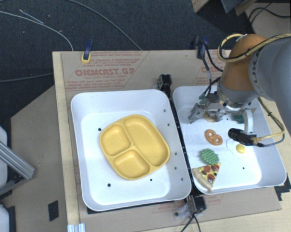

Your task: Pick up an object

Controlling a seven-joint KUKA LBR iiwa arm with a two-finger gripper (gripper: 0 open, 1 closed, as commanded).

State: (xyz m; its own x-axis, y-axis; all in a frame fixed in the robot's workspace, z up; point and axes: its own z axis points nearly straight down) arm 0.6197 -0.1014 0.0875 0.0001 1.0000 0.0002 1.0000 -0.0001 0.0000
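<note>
Grey gripper (206,113) above pretzel (214,137) (apart)

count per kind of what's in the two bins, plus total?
Yellow divided plate, left bin: 1
Pretzel, right bin: 1
Green round toy: 1
Pizza slice: 1
Small yellow piece: 1
Total: 5
More may lie hidden under the tool at the right bin's far end.
</note>
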